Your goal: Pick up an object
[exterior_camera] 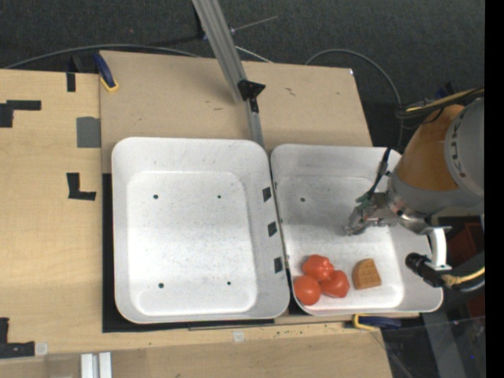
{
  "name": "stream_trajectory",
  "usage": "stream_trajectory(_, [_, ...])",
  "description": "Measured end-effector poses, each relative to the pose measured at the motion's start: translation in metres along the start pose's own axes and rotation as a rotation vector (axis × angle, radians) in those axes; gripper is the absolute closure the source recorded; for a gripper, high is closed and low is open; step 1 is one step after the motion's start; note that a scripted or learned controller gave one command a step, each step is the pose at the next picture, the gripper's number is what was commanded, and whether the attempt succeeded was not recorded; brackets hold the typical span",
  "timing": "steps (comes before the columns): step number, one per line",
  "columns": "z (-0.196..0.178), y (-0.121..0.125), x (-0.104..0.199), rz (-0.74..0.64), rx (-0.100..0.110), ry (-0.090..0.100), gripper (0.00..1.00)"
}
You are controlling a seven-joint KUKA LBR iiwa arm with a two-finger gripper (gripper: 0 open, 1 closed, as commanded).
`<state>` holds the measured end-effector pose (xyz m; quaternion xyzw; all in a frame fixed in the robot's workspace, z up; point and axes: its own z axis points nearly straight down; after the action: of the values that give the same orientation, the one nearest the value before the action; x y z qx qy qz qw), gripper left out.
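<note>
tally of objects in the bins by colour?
Red: 1, a lumpy red object in the right bin, near its front edge
Tan-orange: 1, a small block beside it
Total: 2, both below the gripper

The grey arm with its orange band (441, 160) reaches in from the right, its gripper (354, 225) angled low and leftward.

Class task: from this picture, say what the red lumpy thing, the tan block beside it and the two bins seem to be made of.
Red lump: probably plastic or rubber, for its even colour and soft sheen. Tan block: matt and slightly grainy, perhaps foam, sponge or wood; the look leaves it open. Bins: likely moulded white plastic, with smooth rounded rims, speckled with dark marks.
</note>
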<state>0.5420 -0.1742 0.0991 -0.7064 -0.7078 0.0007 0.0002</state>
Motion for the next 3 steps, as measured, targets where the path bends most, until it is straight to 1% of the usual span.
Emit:
stream_trajectory(1, [-0.061, -0.006, -0.001, 0.001, -0.005, -0.001, 1.0])
stream_trajectory(2, [-0.103, -0.007, -0.001, 0.001, -0.004, -0.001, 1.0])
stream_trajectory(3, [-0.133, -0.006, -0.001, 0.0, -0.004, 0.0, 1.0])
